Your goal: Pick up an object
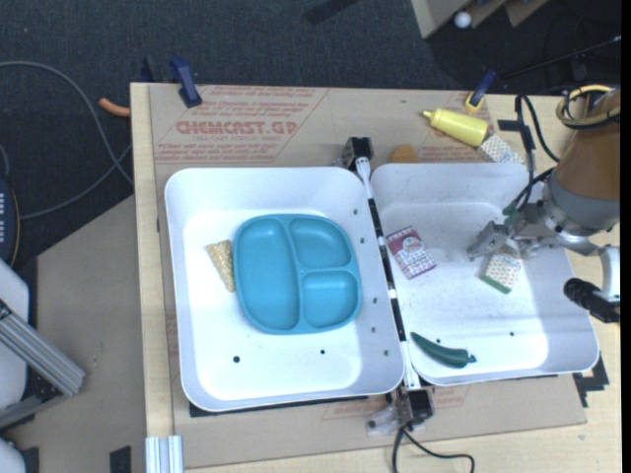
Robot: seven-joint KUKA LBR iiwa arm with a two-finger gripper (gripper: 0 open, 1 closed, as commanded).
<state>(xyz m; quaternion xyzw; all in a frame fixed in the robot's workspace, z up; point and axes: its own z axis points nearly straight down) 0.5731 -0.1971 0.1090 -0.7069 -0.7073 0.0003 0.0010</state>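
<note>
Camera view, from above at a slant.

Arm: grey KUKA arm with an orange band point(595, 166) above the wrist, entering from the view's right and bent down over the right-hand bin. Its metal two-finger hand point(496, 242) sits low over the bin floor, fingers pointing toward the view's left. Whether the fingers are apart or together cannot be told at this size; nothing is seen clamped between them.

Tabletop point(246, 126): pale wood board with red printed lettering, carrying two shallow white bins side by side, their inner walls touching.

Left white bin point(187, 205): holds a teal plastic divided plate with three compartments point(296, 272), lying flat near the middle. A tan, rough-textured wedge-shaped piece point(221, 257) lies just beside the plate's left edge.

Right white bin point(562, 353): holds three loose items. A small pink-and-white printed packet point(409, 253) lies near the left wall. A small pale green and white rectangular block point(501, 272) lies just below the hand, close to the fingertips; contact cannot be told. A dark green curved pod-shaped item point(443, 351) lies near the front wall, well apart from the hand.

Outside the bins: a yellow plastic squeeze bottle point(455, 124) lies on its side on the tabletop behind the right bin. Blue clamps point(183, 82) grip the board's far edge.
</note>
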